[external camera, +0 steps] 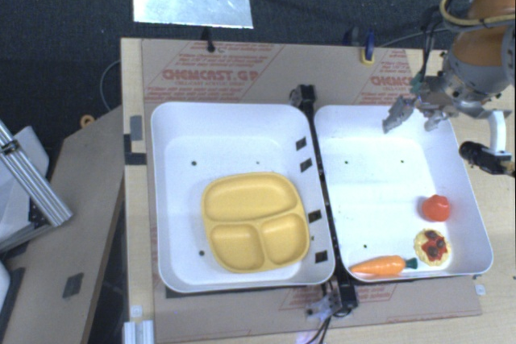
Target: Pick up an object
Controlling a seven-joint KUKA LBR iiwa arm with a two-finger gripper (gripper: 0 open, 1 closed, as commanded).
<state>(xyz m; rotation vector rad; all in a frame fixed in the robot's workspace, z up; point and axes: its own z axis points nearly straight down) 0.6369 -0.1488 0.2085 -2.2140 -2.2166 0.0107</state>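
Yellow tray [255, 221] in left bin [173, 133], tomato [435, 207], carrot [377, 265] in right bin [355, 133], jaws [413, 115] open, empty

A single fixed camera looked down at a slant from above the bench [242, 68], far enough off to take in both the left bin [173, 173] and the right bin [459, 181] whole, with the arm [480, 44] entering from the right.
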